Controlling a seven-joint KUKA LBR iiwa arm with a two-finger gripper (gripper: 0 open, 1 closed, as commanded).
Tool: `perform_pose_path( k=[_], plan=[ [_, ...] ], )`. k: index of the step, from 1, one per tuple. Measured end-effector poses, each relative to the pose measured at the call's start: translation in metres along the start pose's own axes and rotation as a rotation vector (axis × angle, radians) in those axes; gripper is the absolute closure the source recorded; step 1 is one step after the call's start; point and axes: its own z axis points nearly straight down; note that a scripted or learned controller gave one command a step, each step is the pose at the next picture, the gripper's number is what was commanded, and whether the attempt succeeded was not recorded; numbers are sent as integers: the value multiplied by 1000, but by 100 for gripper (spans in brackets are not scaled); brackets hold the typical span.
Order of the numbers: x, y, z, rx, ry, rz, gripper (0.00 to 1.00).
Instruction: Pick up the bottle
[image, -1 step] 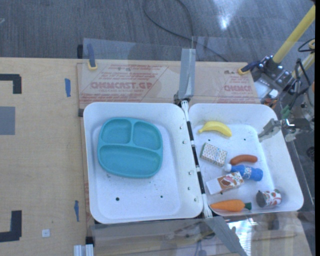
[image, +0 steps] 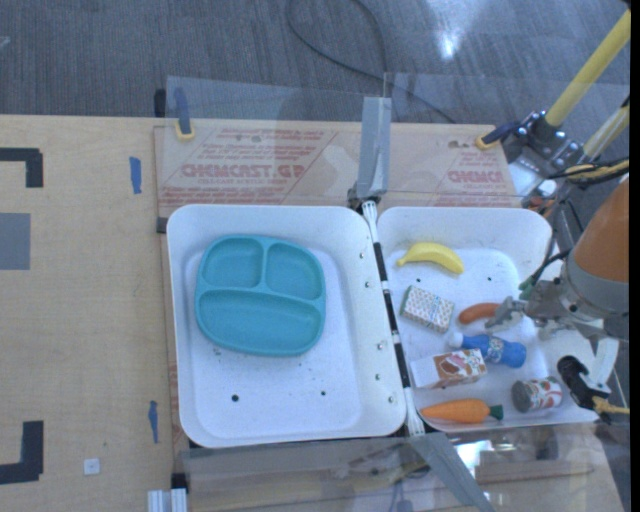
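A robotics lab: left of the end effector (image: 508, 312), two white bins (image: 270, 400) sit on a plywood worktop (image: 80, 300) marked with black tape squares (image: 22, 167). Beyond it, a cable (image: 340, 60) trails over grey carpet (image: 120, 40).

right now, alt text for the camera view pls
A grey robot arm's gripper hovers just above a blue bottle in the right bin, among a banana, carrot and can; the left bin holds a teal plate.

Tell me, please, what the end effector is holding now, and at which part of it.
Nothing is seen held. The end effector hangs above the blue bottle, which lies flat in the right bin; its grip state cannot be told.
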Motion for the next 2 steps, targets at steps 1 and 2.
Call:
perform_pose_path(
  k=[1, 2],
  plan=[
    [46, -40, 7, -6, 0, -29, 0],
    [45, -38, -5, -12, 0, -24, 100]
  ],
)
